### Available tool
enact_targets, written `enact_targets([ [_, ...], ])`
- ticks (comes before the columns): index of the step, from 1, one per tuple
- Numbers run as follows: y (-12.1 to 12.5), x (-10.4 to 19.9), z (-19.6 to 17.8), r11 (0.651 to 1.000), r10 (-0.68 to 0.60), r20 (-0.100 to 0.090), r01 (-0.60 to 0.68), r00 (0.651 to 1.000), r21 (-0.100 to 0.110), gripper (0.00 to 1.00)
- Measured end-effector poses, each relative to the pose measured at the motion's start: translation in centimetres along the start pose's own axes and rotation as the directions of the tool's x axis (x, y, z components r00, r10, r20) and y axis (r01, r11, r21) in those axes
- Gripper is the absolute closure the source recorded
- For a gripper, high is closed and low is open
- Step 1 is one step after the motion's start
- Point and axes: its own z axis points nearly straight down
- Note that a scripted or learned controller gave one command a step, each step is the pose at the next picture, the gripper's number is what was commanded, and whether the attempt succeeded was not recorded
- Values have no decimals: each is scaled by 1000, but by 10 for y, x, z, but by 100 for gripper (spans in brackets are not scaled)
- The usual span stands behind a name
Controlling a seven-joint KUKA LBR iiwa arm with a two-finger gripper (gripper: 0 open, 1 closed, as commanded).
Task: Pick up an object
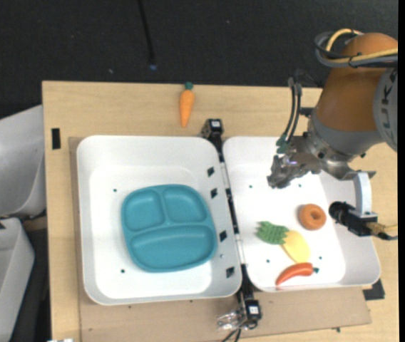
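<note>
A wooden worktop (60, 262) carries two white bins. The left bin (88, 191) holds a blue divided plate (167, 226). A toy carrot (186, 104) lies on the worktop beyond the bins.

tool (282, 172): fingers blurred, state unclear | arm (356, 98): cut off right
</note>
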Motion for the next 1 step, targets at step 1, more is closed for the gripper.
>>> enact_targets([
  [1, -9, 61, 10, 1000, -3, -2, 3, 1000, 0, 100],
])
